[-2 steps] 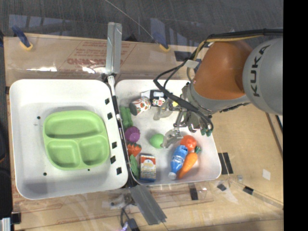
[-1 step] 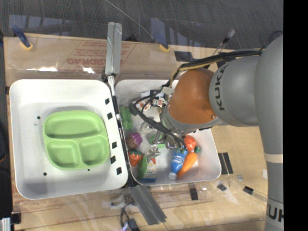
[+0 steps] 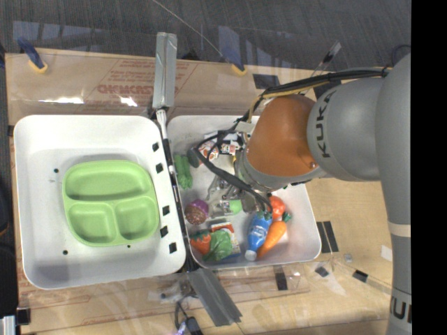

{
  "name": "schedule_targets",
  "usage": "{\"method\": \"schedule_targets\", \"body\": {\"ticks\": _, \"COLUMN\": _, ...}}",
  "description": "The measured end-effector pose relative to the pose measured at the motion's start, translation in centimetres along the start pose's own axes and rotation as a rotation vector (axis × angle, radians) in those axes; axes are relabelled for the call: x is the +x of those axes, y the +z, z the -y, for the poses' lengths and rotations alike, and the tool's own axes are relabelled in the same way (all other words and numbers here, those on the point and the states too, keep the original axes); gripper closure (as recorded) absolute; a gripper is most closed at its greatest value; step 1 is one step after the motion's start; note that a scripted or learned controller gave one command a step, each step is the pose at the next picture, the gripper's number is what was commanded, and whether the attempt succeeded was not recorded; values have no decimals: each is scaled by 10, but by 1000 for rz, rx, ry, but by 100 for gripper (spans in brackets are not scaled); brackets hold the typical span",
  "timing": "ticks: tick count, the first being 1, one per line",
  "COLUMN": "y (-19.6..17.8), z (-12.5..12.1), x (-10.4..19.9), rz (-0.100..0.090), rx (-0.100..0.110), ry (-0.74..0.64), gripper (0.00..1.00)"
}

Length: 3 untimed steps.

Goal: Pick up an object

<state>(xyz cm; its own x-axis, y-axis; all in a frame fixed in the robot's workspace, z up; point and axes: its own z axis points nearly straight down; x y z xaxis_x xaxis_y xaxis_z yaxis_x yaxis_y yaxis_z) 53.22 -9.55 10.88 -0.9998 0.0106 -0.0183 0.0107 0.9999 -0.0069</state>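
Note:
My gripper (image 3: 227,195) hangs low over the middle of the right bin (image 3: 307,222), under the orange wrist band. A small light-green piece (image 3: 235,205) lies right at its tip, partly hidden by it. Around it lie a purple onion (image 3: 196,211), a green cucumber-like piece (image 3: 183,171) by the left wall, a blue bottle (image 3: 257,234), an orange carrot (image 3: 275,234), a red-orange item (image 3: 278,206), a green leafy toy (image 3: 223,246) and a red item (image 3: 201,241). The arm hides the bin's upper right part.
The left bin (image 3: 42,159) holds a green divided tray (image 3: 110,202). A grey divider bar (image 3: 165,72) stands above the wall between the bins. Cables run along the arm above the right bin.

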Motion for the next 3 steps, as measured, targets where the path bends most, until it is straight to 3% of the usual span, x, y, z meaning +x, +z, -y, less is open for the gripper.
{"method": "schedule_targets", "body": {"ticks": 1, "y": -36, "z": 38, "x": -97, "rz": -10, "rx": -5, "ry": 35, "gripper": 100}}
{"method": "schedule_targets", "body": {"ticks": 2, "y": -145, "z": 1, "x": -88, "rz": -4, "rx": -5, "ry": -4, "gripper": 100}}
{"method": "schedule_targets", "body": {"ticks": 3, "y": -34, "z": -8, "x": -63, "rz": -30, "rx": -10, "ry": -79, "gripper": 100}}
